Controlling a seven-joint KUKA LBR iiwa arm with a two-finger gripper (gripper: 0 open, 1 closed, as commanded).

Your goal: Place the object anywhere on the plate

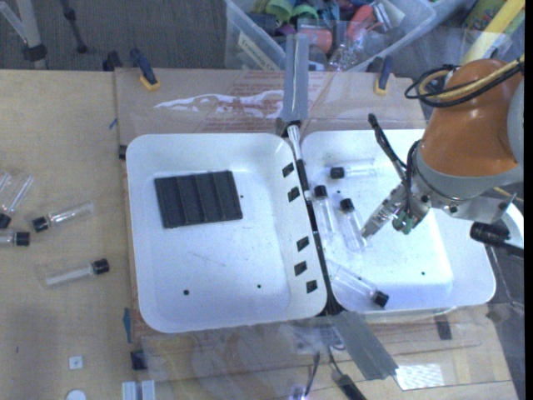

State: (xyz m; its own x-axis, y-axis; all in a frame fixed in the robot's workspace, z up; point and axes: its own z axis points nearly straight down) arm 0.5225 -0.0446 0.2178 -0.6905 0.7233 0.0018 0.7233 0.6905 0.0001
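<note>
I am hanging my gripper over the right bin. I cannot tell about my grip. A tube is lying by it. The plate is sitting at nine o'clock.

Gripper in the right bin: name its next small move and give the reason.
Probably a short descent onto the clear vial just below its tip. The gripper hangs slanted over the right bin, with nothing seen between its fingers, while the dark ribbed plate sits in the left bin, so a pick has to come first.
</note>
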